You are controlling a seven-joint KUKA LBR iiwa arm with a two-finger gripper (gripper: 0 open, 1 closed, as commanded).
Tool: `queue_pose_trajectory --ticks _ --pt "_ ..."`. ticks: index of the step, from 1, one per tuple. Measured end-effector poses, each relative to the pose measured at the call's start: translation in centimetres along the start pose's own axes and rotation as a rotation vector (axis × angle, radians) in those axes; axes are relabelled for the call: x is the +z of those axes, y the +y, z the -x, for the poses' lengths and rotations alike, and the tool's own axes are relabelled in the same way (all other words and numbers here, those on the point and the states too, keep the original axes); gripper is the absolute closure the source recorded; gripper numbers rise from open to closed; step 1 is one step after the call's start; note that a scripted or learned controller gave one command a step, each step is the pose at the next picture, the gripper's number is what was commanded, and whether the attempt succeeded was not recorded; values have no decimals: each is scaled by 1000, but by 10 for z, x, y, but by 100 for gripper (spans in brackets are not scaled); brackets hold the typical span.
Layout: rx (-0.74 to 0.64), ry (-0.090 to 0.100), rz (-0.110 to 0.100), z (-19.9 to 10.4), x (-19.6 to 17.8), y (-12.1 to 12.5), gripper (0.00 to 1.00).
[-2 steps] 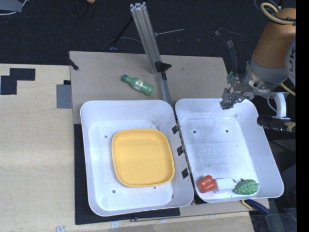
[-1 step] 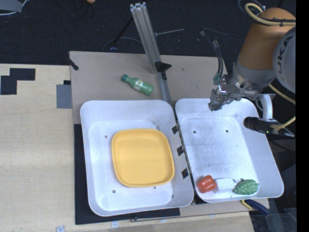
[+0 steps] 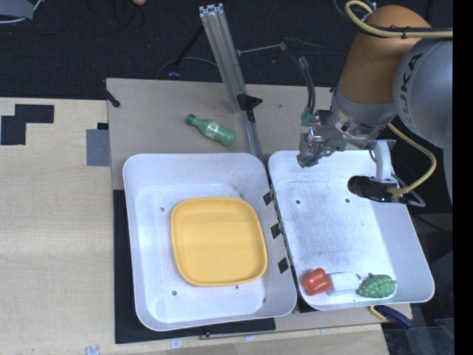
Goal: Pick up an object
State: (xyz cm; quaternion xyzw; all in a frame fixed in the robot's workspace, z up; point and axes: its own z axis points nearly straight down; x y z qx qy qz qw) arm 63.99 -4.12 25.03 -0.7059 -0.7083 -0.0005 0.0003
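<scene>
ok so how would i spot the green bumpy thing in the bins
Start at the right-hand white bin and go to its near edge, where three small things lie in a row. It is the outermost one, the green knobbly object, beside a white piece and a red-orange pepper-like toy.

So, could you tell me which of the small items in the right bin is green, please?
The bumpy green item in the near right corner of the right bin. The red item and the white piece lie to its left.

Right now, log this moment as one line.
tool: above right bin's far edge | yellow plate: left bin | red pepper, green grapes: right bin, near edge
</scene>
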Motion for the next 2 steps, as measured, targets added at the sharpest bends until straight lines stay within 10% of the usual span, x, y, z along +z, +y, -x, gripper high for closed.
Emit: queue_pose_trajectory --ticks 2 --pt "-1 0 -1 -112 18 -2 100"
